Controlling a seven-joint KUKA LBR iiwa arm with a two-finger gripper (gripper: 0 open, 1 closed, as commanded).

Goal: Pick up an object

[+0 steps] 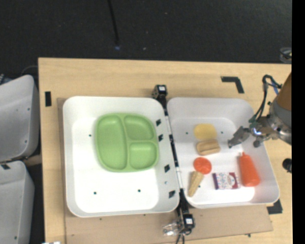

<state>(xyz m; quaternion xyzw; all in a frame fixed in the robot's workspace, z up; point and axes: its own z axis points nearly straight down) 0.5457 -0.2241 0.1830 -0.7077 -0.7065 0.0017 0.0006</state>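
Nearest the camera, a cone (194,182) lies beside a red ball (202,165). Right of the ball lies an orange bottle (248,170). Above the bottle, the gripper (248,136) hangs spread wide, holding nothing.

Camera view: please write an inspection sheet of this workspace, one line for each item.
Surface: wooden bench bearing a left bin and a right bin.
Job's things: in the right bin, yellow piece, bread roll, ice cream cone, packet, orange bottle.
Clutter: green divided plate in the left bin.
Grippers: gripper above the right bin, holding nothing.
Cables: black cable beyond the bench.
Surroundings: white containers at left.
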